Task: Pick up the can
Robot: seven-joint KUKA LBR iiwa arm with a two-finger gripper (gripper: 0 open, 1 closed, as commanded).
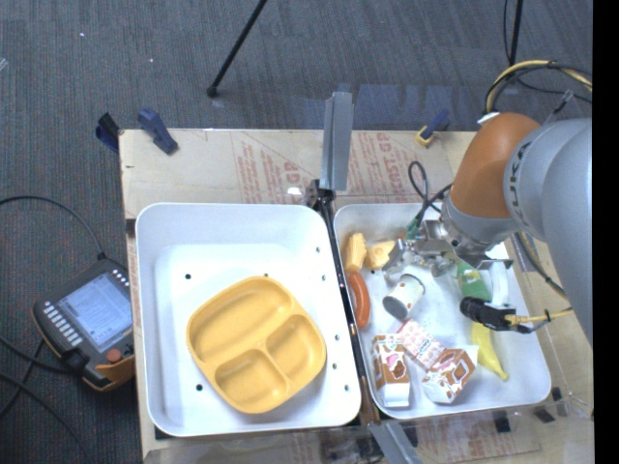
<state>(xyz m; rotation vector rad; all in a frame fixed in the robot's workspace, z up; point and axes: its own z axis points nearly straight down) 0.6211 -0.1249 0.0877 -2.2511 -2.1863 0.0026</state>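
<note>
- Can [404, 295] lies on its side mid right bin [537, 370], open mouth toward the near-left, just below the claw [424, 251].
- Claw state: we can't tell.
- We judge it light, thin-walled, slick, prone to rolling; pinch across the body, not the rim.

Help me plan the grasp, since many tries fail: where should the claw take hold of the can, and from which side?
The can lies tipped on its side in the right bin, its dark open end toward the lower left. Probably best to come from above and close across the round body near its middle, jaws set crosswise to its length. The claw sits just above it; the hot dog crowds the left side.
</note>
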